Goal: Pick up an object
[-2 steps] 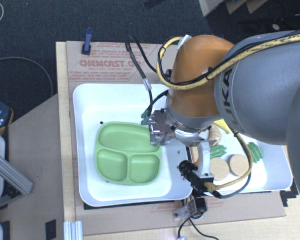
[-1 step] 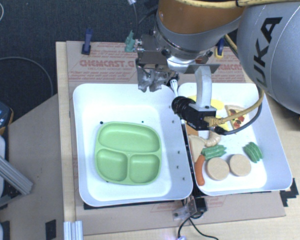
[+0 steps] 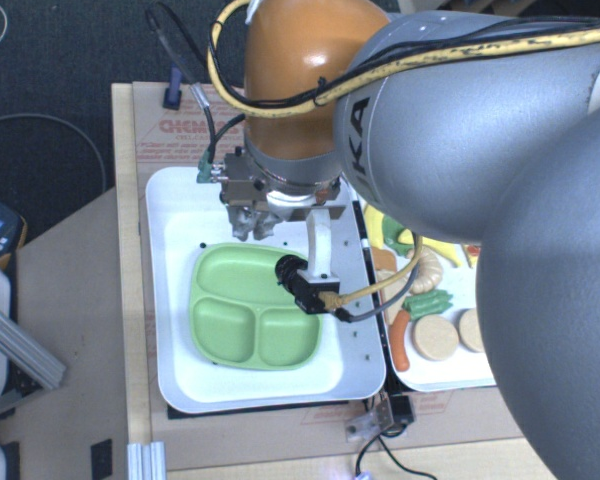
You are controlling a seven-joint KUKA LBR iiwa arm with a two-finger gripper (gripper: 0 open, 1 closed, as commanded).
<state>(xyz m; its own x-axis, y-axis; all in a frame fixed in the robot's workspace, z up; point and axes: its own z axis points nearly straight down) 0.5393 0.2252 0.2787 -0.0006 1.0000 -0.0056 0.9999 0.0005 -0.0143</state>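
Tray (image 3: 242,313), green, lies in the left bin (image 3: 170,298) on a cardboard-topped bench (image 3: 140,148), long axis across; gripper (image 3: 252,226) above, jaws' state unclear.

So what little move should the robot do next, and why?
Probably lower the tool a little toward the pale green plastic divided tray. The tool sits above the tray's far rim in the left white bin, with nothing seen between its tips.

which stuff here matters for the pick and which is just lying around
For the job: gripper; green divided plate; toy food in the right bin; left bin.

Lying about: blue clip; loose cables on the dark floor.
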